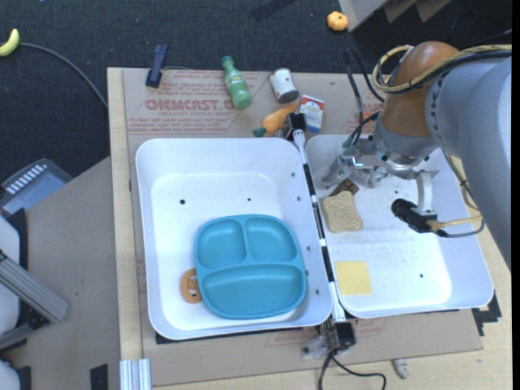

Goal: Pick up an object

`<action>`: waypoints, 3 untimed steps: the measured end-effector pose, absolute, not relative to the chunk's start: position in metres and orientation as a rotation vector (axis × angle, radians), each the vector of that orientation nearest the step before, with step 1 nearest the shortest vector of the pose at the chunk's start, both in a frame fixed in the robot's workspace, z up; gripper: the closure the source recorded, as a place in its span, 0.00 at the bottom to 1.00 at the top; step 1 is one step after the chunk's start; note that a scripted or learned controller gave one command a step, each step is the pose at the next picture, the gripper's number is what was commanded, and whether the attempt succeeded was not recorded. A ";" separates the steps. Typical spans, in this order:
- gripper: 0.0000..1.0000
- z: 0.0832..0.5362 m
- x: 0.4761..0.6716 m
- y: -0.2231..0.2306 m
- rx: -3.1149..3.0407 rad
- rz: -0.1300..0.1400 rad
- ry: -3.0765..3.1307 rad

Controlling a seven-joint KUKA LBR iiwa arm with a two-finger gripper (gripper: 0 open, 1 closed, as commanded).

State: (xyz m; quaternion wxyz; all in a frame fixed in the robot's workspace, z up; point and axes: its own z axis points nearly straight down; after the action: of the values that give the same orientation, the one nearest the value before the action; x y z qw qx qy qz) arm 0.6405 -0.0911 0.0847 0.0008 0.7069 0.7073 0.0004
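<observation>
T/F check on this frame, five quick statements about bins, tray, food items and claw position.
1. The blue tray lies in the left bin. True.
2. The yellow cheese slice sits on the blue tray. False: it lies on the floor of the right bin.
3. The slice of bread lies in the right bin, near the divider. True.
4. The green bottle stands upright inside the left bin. False: it lies on the board behind the bins.
5. The claw is over the left bin. False: it is over the right bin, just above the bread.
</observation>
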 end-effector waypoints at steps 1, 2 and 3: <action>0.00 0.085 0.641 -0.091 2.220 0.002 2.221; 0.00 0.085 0.640 -0.091 2.220 0.002 2.221; 0.00 0.085 0.640 -0.091 2.220 0.002 2.221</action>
State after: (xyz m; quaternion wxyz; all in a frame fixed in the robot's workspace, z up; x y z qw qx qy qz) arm 0.6405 -0.0911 0.0847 0.0006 0.7070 0.7072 0.0005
